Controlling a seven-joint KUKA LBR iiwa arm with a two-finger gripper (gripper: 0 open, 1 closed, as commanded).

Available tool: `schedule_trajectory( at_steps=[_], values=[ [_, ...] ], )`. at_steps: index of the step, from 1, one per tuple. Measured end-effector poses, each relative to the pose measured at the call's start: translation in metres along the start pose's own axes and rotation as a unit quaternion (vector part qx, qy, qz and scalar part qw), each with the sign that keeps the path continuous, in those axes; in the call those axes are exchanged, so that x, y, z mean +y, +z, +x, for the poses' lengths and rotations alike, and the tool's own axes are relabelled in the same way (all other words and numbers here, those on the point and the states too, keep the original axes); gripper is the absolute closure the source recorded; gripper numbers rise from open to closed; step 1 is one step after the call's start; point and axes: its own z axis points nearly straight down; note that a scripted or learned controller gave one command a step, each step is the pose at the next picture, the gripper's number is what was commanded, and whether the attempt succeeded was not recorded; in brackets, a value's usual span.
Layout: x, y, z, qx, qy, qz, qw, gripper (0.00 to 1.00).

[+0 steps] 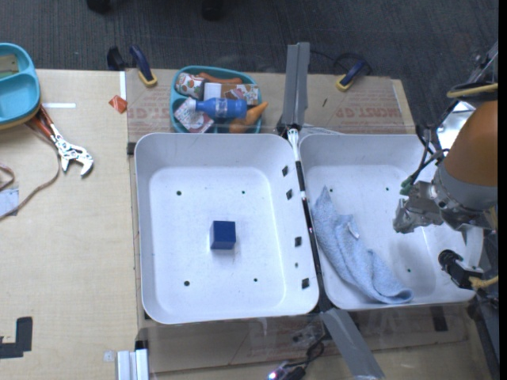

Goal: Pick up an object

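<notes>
A small blue cube point(223, 234) sits near the middle of the left bin point(158, 172). A light blue cloth point(348, 248) lies crumpled along the left side of the right bin point(364, 157), running from its middle toward the front edge. My gripper point(409, 214) hangs over the right part of the right bin, to the right of the cloth and apart from it. I see nothing held in it.
A blue bowl of small packets and a bottle point(215, 101) stands behind the left bin. A wrench point(67, 153) and a teal tray point(16, 85) lie on the bench at far left. Clamps point(142, 66) grip the bench's back edge.
</notes>
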Motion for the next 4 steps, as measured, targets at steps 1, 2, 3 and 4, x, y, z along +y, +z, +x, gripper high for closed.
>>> schedule_trajectory(
  at_steps=[1,2,3,4],
  values=[
    [0.0,0.0,0.0,0.0,0.0,0.0,1.0,0.0],
    [-0.034,-0.088,-0.051,-0.001,-0.008,-0.001,1.0,0.0],
    [-0.038,-0.046,-0.033,0.0,0.021,0.0,0.9998,0.0],
    [-0.026,0.041,0.043,0.0,0.034,-0.001,0.9994,0.0]
  ],
)
